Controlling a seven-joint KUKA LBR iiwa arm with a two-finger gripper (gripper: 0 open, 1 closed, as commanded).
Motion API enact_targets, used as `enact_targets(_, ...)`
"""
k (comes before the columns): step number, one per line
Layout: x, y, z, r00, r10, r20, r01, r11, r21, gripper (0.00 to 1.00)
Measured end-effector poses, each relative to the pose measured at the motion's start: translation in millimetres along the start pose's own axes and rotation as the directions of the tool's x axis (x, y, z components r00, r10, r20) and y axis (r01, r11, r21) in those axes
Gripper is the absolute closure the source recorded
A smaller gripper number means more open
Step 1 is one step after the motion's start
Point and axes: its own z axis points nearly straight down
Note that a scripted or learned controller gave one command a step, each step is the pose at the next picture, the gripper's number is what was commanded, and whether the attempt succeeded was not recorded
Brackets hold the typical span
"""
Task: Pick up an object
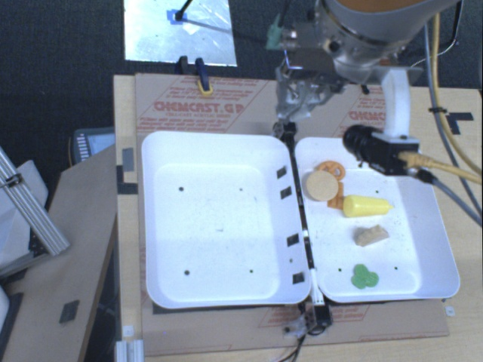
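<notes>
Gripper (290, 115) apparently above bins' divider, yellow object (365, 206) apart

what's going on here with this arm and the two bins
A robot arm reaches in over the bench, set to pick up an object. Its end effector sits above the far end of the divider between the two bins, with nothing seen in it. The right bin holds a pretzel, a round cracker, a yellow piece, a tan chunk and a green piece.
</notes>
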Motion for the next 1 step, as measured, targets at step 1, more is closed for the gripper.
enact_targets(1,46.8,53.5,0.5,1.000,-0.005,-0.001,0.005,1.000,-0.006,1.00)
